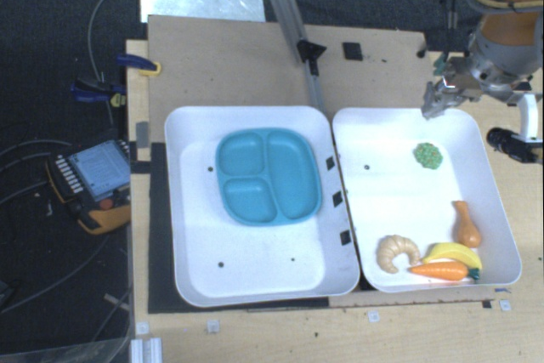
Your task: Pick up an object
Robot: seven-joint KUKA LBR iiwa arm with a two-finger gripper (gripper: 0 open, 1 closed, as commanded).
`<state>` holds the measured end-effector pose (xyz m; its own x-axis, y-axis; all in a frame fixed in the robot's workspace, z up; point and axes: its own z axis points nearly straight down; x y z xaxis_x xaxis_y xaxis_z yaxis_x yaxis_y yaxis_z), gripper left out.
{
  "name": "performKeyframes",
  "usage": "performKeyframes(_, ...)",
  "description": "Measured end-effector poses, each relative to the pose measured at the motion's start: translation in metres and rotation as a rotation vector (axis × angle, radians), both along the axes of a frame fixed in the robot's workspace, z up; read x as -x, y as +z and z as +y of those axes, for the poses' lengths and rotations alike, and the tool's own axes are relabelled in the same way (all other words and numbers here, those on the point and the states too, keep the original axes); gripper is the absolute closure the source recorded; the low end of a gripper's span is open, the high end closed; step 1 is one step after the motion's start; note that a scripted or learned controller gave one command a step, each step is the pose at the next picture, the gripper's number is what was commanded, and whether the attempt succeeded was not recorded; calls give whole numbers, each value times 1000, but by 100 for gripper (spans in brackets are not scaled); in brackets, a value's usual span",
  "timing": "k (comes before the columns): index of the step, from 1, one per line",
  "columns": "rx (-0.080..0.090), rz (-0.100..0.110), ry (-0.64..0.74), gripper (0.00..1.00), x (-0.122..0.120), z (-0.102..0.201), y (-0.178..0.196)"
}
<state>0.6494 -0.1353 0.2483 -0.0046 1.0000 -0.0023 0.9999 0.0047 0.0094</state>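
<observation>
Bins: two shallow white ones side by side; left bin (191, 208), right bin (374, 208).
Left bin contents: one blue plate (268, 174) with three compartments, lying in the upper half of the bin.
Right bin contents: five things, one of each kind, all toy food by the look.
Green lump: one, a knobbly green broccoli-like piece (428, 155), roundish with no clear long axis, upper right part of the right bin, well apart from the rest.
Drumstick: one, orange-brown drumstick (464, 224) near the right wall, long axis running up and down the view, narrow end toward the top, fat end toward the bottom.
Croissant: one, tan croissant (398, 252), curved, lower middle of the right bin.
Banana: one, yellow banana (453, 252), long axis roughly left to right, just beside the croissant and touching the carrot.
Carrot: one, orange carrot (440, 271), long axis left to right, pointed tip toward the left, green end toward the right, near the bin's bottom wall.
Arm: one, grey with an orange band, at the upper right.
Gripper (435, 101): over the top rim of the right bin, above the green lump and apart from it; nothing visible between the fingers; open or closed cannot be made out at this angle.
</observation>
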Motion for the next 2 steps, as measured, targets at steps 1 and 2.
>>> performKeyframes(1, -1, 2, 2, 100, -2, 0, 45)
performKeyframes(2, -3, 7, 5, 100, 0, 47, 42)
